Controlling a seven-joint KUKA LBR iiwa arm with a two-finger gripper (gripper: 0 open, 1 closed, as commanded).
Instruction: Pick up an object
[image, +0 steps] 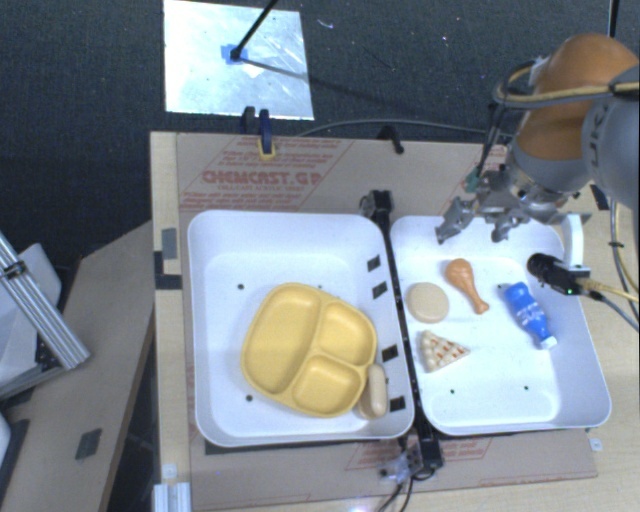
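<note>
Drumstick (467, 281) untouched, gripper (478, 228) above it (fingers spread, nothing held)

Two bins sit side by side on the table (120, 300). The left bin (220, 250) holds a divided plate (305, 345). The right bin (520, 390) holds a cookie (428, 301), drumstick (466, 281), bottle (527, 312) and pizza slice (440, 351).

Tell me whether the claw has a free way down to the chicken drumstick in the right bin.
Probably yes. The claw hangs above the right bin's far end, and the drumstick lies bare just below it, apart from the round cookie.
</note>
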